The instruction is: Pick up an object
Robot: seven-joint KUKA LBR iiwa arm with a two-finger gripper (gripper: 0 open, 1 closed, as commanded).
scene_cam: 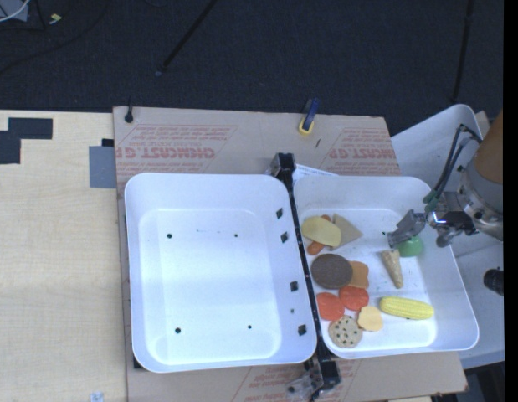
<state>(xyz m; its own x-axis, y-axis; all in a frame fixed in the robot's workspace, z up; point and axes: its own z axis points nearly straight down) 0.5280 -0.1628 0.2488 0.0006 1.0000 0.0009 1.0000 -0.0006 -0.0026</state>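
White plastic bins sit side by side; the gripper (426, 229) hangs low in the right bin (459, 325), fingers spread, at a small green piece (411, 246).

Nothing sits between the fingers, and the green piece lies just beside the left fingertip, so a close could nudge it away or clip the tan cone (393, 268) nearby. Other toy foods look smooth and flat: a brown disc (331, 270), a yellow corn cob (407, 308), a speckled cookie (346, 332). The left bin (141, 224) has glossy, rounded walls.
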